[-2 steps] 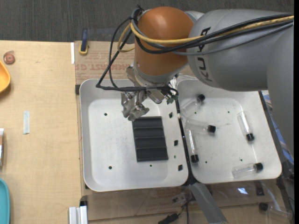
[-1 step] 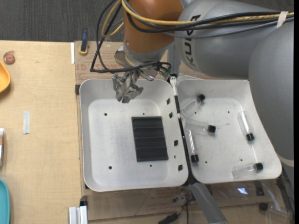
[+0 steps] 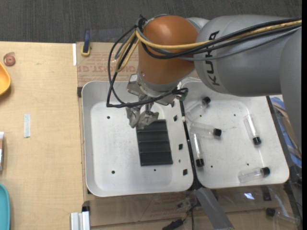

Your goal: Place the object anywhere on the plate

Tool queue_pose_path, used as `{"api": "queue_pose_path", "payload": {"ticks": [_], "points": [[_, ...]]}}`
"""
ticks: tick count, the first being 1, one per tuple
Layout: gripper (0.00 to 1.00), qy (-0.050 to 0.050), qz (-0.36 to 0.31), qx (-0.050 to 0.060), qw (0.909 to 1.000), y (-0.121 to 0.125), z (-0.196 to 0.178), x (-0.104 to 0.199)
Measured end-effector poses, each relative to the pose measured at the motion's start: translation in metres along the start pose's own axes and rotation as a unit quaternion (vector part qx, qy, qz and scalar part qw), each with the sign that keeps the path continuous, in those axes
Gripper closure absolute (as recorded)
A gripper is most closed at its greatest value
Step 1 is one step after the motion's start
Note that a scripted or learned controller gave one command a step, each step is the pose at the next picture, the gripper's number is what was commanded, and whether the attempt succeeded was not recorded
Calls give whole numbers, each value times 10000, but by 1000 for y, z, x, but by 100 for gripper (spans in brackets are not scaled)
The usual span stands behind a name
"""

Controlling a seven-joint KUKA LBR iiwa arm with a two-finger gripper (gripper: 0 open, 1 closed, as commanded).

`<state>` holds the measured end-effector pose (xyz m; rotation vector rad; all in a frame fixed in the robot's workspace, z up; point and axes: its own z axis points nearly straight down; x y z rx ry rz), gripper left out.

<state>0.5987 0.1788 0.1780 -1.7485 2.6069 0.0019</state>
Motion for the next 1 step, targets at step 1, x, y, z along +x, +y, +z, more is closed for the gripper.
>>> {"api": "queue_pose_path", "payload": {"ticks": [1], "points": [[100, -12, -975, 3, 9952, -11, -43, -29]]}}
